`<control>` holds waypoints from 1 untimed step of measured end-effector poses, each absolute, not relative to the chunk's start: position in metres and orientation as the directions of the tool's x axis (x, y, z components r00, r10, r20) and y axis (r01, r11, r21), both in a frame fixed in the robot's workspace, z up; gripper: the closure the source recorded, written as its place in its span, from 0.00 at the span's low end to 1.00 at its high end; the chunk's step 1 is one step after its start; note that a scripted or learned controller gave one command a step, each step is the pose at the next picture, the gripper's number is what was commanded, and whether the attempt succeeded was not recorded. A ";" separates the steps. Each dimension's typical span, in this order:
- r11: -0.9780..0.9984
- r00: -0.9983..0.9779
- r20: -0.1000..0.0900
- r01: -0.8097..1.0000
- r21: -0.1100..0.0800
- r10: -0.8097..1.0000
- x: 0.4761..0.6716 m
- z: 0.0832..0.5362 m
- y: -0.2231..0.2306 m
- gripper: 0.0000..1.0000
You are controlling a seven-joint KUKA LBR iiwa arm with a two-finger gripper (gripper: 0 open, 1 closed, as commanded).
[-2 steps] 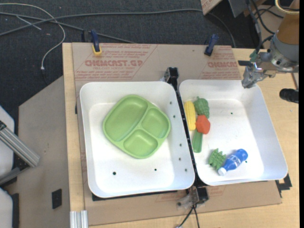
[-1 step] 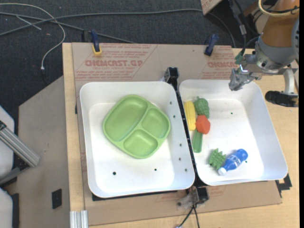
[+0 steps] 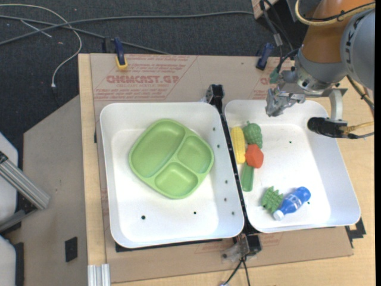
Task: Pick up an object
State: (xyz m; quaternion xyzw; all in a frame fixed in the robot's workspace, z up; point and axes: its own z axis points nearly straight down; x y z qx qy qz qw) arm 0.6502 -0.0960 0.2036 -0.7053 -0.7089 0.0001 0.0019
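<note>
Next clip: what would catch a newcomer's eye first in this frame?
Probably the green divided plate, lying alone in the left bin. Next, the cluster of toy food along the right bin's left side: a yellow corn cob, a red piece, and a blue bottle nearer the front. The gripper hangs over that bin's far edge.

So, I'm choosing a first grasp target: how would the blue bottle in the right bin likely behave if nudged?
The blue bottle lies on its side and looks rounded, so it would probably roll. It looks small and plastic, likely light. It seems to touch the green toy, which might shift too.
</note>
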 end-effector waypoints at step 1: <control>0.007 -0.007 0.004 1.000 -0.002 1.000 0.639 0.211 -0.032 1.00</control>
